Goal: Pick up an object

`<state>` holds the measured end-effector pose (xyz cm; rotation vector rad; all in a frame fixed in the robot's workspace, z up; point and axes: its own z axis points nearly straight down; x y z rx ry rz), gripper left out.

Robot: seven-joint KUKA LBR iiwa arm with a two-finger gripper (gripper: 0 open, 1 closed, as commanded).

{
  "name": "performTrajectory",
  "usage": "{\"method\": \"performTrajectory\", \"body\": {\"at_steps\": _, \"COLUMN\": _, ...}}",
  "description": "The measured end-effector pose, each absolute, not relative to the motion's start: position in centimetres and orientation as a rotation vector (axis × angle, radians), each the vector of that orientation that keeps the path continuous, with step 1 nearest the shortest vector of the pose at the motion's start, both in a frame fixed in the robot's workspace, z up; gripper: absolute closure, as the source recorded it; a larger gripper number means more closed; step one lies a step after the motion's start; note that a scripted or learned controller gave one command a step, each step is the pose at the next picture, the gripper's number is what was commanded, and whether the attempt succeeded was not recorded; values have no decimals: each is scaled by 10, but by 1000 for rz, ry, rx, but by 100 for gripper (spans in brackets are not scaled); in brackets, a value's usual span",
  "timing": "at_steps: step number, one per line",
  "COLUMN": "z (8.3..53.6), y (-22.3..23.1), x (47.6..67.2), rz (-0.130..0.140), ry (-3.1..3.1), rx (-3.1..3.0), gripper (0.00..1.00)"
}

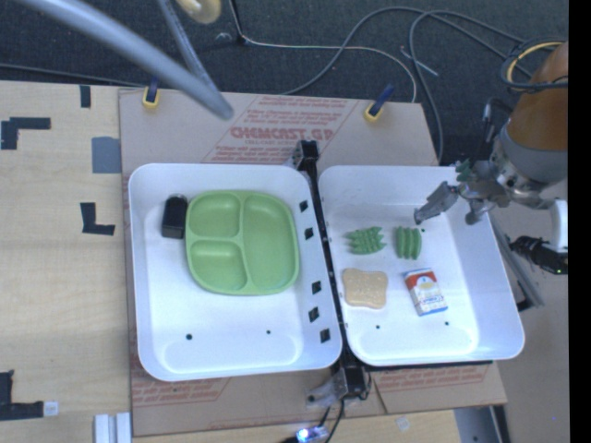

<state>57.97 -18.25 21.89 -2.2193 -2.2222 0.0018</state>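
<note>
A fixed camera looks down at a slant on a bench bearing two shallow white bins side by side. The left white bin (157, 340) holds a round-cornered green plastic plate with three compartments (243, 243) and, touching the plate's left edge, a small black block (174, 217). The right white bin (480, 335) holds four small things set near each other in its middle: a green bundle of toy bean pods (366, 240), a second, upright green ridged toy vegetable (408, 243) just beside it, a pale tan slice of toy bread (365, 288) below them, and a small red and white carton (426, 293) to the right of the bread. From the right edge, the grey arm with its orange band reaches over the right bin's far corner, and its two-finger gripper (454, 201) hangs above and to the right of the green pieces, jaws spread apart with nothing between them. This looks like the approach step; no object is lifted yet. The next move calls for choosing one item, centring over it and descending with the jaws straddling it before closing.
</note>
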Motion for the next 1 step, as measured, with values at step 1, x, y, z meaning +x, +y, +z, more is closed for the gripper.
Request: {"method": "performTrajectory", "body": {"at_steps": 1, "z": 175, "y": -180, "x": 578, "rz": 7, "ry": -2220, "rx": -2218, "gripper": 0}}
